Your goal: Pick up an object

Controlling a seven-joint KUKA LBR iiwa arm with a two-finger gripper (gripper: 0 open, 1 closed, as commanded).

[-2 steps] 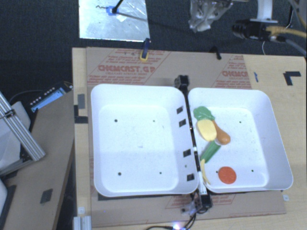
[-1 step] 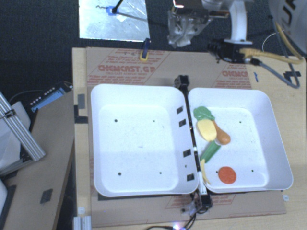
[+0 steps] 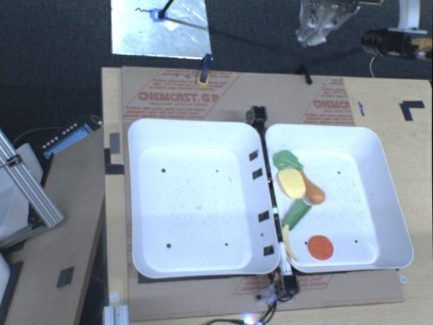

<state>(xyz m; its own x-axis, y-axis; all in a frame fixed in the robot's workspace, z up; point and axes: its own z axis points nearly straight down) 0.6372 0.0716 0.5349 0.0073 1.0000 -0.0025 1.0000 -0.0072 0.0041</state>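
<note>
The gripper [image 3: 318,29] hangs well clear of the bins; how far it is open cannot be told, and nothing is seen in it. The approach is judged unstarted: a red disc [image 3: 321,247] lies far below it in the right bin [image 3: 379,181], calling for a long descent.

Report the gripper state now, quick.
Gripper: cannot tell whether open or closed; it is up beyond the right bin, with nothing visibly held.

Red print is carried on the brown cardboard sheet [image 3: 177,93] under the two bins. At its far left, "CHEMCAST G P" can be made out, seen reversed. Similar red print at the far right is too blurred to be read.
</note>
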